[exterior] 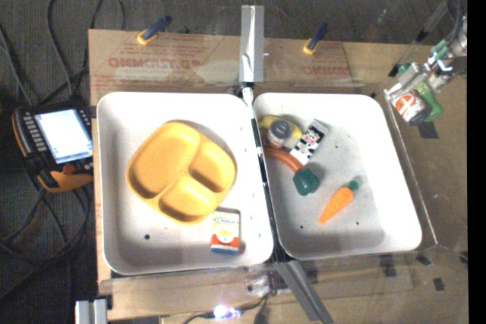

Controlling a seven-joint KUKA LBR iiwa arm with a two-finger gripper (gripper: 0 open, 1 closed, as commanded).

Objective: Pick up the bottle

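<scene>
I read the small yellow plastic bottle with its grey cap [276,130], wedged at the right white bin's [395,186] eleven o'clock corner, as awkward; jaw state I cannot tell.

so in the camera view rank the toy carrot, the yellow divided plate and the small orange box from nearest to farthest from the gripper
1. Orange toy carrot, right bin, closest to the gripper at the upper right.
2. Small orange and white box, left bin's front edge.
3. Yellow divided plastic plate, middle of the left bin; close to the box, a tight call.
</scene>
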